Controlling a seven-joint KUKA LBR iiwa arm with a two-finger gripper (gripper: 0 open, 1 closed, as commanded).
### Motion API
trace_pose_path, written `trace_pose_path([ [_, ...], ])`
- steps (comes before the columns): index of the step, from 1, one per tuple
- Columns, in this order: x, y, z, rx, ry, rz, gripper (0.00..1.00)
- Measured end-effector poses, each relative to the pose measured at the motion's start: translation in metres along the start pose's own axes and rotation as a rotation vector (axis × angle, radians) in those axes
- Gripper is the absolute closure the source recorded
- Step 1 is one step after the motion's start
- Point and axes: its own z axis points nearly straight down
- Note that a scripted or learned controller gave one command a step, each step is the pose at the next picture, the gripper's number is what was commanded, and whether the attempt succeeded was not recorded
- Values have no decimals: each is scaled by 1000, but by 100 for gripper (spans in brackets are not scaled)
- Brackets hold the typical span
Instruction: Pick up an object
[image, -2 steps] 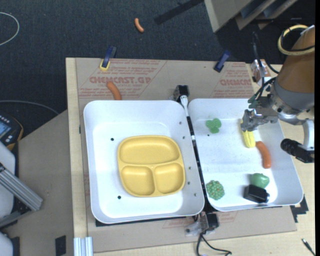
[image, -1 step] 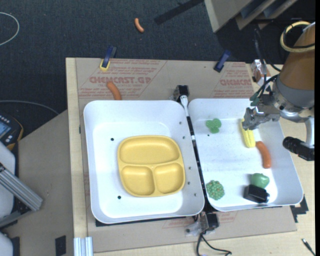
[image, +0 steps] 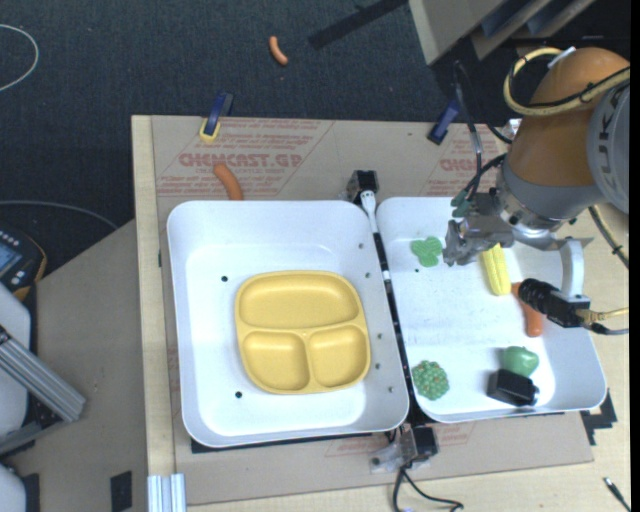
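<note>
The right bin (image: 470, 310) holds several small items. A light green leafy piece (image: 428, 250) lies at its far left, and a yellow corn cob (image: 494, 270) lies beside it. Along the right wall sits an orange carrot (image: 534, 320). A green pepper (image: 520, 358) and a black block (image: 512, 388) are at the near right, and a green bumpy ball (image: 430, 378) is at the near left. My gripper (image: 462, 246) hangs low over the far part of this bin, between the leafy piece and the corn. I see nothing held in it.
The left bin (image: 200, 300) carries a yellow divided plate (image: 300, 330). An orange piece (image: 229, 180) lies on the bench behind that bin. Blue clamps (image: 213, 115) (image: 443, 125) grip the bench's far edge. The arm and its cables (image: 560, 150) cover the far right.
</note>
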Motion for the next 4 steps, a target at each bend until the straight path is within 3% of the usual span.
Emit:
trace_pose_path([
  [2, 90, 6, 2, -4, -2, 1, 100],
  [3, 88, -3, 2, 0, -3, 7, 100],
  [4, 87, 6, 2, -4, -3, 5, 100],
])
